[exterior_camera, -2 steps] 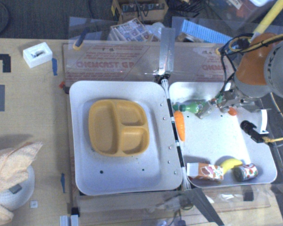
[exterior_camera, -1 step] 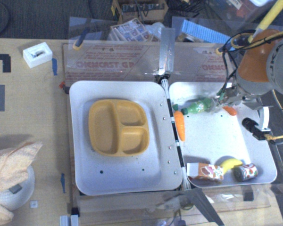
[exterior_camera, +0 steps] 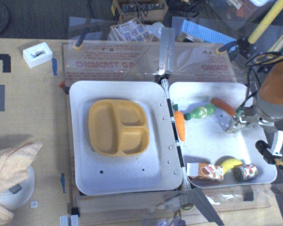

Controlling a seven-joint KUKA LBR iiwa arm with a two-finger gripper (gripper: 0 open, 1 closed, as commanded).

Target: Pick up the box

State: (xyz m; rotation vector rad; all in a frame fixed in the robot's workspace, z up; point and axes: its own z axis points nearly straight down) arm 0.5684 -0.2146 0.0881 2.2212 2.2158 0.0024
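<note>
The box (exterior_camera: 206, 171) is a small orange and white carton lying on its side at the front left of the right bin (exterior_camera: 205, 140). My gripper (exterior_camera: 235, 124) hangs low over the right side of that bin, well behind the box and to its right, just below a red sausage (exterior_camera: 223, 106). The arm's orange band (exterior_camera: 276, 85) rises at the right edge. Nothing shows in the gripper.
A yellow fruit (exterior_camera: 229, 163) and a can (exterior_camera: 245, 172) lie just right of the box. A carrot (exterior_camera: 179, 125) and a green bottle (exterior_camera: 201, 112) lie further back. A yellow divided tray (exterior_camera: 118, 126) sits in the left bin (exterior_camera: 85, 164).
</note>
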